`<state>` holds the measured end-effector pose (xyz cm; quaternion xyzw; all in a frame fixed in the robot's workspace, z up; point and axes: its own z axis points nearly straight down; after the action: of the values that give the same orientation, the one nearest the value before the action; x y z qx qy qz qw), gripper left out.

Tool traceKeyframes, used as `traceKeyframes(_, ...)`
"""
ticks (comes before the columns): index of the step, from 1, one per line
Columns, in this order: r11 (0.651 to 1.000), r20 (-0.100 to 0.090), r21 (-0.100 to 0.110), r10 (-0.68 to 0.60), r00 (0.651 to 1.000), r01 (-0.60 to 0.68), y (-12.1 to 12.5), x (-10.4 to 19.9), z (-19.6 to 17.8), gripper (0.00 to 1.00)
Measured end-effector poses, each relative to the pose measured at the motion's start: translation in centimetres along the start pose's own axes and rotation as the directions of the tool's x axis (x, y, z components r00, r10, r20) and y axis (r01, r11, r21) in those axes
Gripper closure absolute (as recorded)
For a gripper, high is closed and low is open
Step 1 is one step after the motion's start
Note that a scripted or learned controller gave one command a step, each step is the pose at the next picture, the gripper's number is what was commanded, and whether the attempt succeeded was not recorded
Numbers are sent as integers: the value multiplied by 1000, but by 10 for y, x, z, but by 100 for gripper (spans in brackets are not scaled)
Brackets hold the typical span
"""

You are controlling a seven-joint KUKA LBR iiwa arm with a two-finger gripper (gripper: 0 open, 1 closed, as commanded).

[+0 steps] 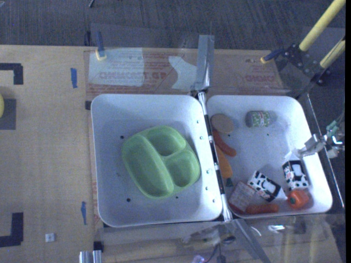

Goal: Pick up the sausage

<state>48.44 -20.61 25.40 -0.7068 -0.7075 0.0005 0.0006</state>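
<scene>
Here your sausage [261, 208] lies along the right bin's [285, 106] near wall, while the gripper [318, 144] hovers at its right rim, seemingly open and empty

Left bin [104, 163] holding a green divided plate [160, 161]; right bin [285, 106] holding a grey-green can [260, 119] at the far side, two black-and-white cartons [264, 185] [295, 173] and an orange-red tomato [299, 200] at the near right; both on a wooden counter [44, 147].

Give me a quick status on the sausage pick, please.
Gripper at right bin's right edge, holding nothing seen. Sausage untouched by the divider. Carrot lies close beside it.
</scene>
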Motion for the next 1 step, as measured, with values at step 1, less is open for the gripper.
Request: traceKeyframes(1,999,6,-25,-41,999,42,3,55,138,0)
